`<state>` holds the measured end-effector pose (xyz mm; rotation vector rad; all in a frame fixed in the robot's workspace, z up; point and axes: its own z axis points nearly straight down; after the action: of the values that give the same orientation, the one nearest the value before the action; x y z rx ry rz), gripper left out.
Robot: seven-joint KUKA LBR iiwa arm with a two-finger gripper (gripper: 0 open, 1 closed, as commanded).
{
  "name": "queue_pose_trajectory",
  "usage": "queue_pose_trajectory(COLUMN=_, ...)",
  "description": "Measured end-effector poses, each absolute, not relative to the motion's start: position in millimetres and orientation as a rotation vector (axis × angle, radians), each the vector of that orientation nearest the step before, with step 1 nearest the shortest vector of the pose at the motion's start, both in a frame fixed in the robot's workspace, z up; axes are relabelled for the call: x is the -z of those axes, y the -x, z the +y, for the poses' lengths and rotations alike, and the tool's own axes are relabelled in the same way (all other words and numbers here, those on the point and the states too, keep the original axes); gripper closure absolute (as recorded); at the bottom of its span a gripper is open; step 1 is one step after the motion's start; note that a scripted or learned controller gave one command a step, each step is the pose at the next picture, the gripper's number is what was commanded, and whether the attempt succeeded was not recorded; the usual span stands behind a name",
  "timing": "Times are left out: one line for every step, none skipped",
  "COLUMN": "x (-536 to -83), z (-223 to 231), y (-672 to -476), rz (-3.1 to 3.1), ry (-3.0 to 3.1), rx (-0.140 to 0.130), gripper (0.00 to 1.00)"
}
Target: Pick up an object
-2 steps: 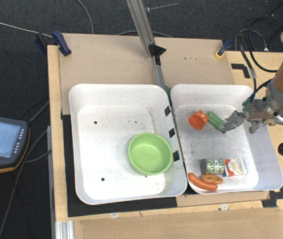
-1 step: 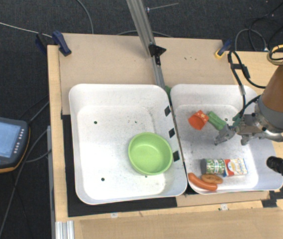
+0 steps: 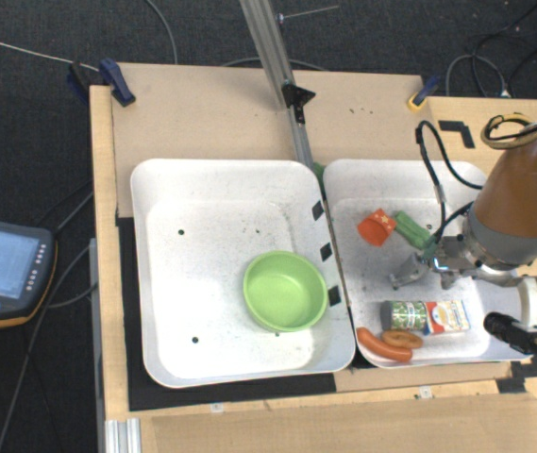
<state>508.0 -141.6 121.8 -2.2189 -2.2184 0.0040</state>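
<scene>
So far nothing is looking lifted: the hand (image 3: 408, 274) is hanging low inside the right bin (image 3: 348, 189), reaching in from the arm (image 3: 521, 206) at that bin's right side, and I cannot tell whether it is clenched or released, since the metal parts at its tip are too small and blurred against the white floor. No object is showing between them, so I am judging the pick as not yet made. Every candidate is lying in the right bin. An orange cup (image 3: 375, 228) is sitting toward the bin's middle rear, touching or nearly touching a green piece (image 3: 413, 229) that is running from it toward the arm; the hand is hovering just in front of these two, near but seemingly apart from both. A carton (image 3: 426, 316) with green and red print is lying flat nearer the bin's front wall, just in front of the hand, and a hot dog (image 3: 385, 344) is resting against the bin's front left corner. A green bowl (image 3: 285, 291) is sitting in the left bin (image 3: 155, 196), well apart from the hand. Closing on one object and raising it clear of the bin is what is remaining, which is nearly the whole task.
</scene>
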Motion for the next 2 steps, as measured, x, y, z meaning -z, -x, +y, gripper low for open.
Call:
queue_pose_trajectory(x=-95, z=-141, y=-507.4, rz=-2.220, ry=2.220, rx=-0.002, gripper=0.00)
queue_pose_trajectory(x=-106, z=-141, y=-508.3, rz=-2.222, ry=2.221, rx=0.001, gripper=1.00)
